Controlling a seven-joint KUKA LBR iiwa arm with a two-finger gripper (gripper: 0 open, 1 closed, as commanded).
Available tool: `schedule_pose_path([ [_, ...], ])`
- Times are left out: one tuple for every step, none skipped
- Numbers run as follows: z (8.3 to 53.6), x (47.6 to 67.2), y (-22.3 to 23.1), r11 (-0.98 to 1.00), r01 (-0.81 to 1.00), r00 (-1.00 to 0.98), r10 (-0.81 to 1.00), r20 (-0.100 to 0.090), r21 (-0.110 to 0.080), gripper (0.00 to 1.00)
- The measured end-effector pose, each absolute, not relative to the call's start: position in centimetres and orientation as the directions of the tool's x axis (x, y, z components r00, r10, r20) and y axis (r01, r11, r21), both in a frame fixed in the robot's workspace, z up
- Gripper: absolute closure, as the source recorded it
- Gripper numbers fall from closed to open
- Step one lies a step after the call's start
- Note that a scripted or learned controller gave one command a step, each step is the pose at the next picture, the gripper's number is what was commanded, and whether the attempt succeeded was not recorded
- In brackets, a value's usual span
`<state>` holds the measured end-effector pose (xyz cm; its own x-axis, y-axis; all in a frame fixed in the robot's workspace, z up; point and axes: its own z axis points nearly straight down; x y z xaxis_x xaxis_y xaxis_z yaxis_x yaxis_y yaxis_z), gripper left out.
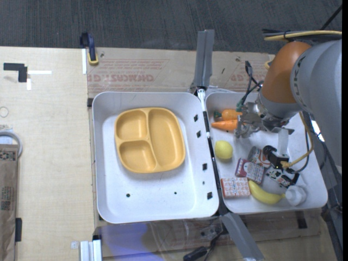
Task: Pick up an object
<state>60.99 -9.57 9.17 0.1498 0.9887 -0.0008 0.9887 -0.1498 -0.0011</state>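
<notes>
My gripper (243, 125) hangs low over the upper part of the right bin (312, 200), right beside the thick end of an orange carrot (223, 125). A second orange piece (230, 113) lies just above that carrot. Below them sit a yellow lemon (223, 149), a red-and-white packet (250, 170), a small printed box (235, 187) and a banana (265, 193). I cannot make out whether anything is held; the wrist and cables hide the gripper's tip.
The left bin (109, 189) holds a yellow divided plate (149, 140). A clear plastic item (294, 196) lies at the right bin's lower right. A grey divider bar (204, 58) stands between the bins at the back. The arm's grey body covers the right bin's upper right.
</notes>
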Motion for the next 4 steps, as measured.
schedule_pose_path([
  [24.4,56.8,-9.0,-0.235,0.972,0.235,0.972,-0.002,-0.002,1.00],
  [20.8,58.2,-8.9,-0.406,0.914,0.406,0.914,-0.003,-0.005,1.00],
  [19.0,55.9,-9.1,-0.299,0.954,0.299,0.954,-0.002,-0.004,1.00],
  [22.4,57.6,-5.2,-0.288,0.958,0.288,0.958,-0.001,-0.002,1.00],
])
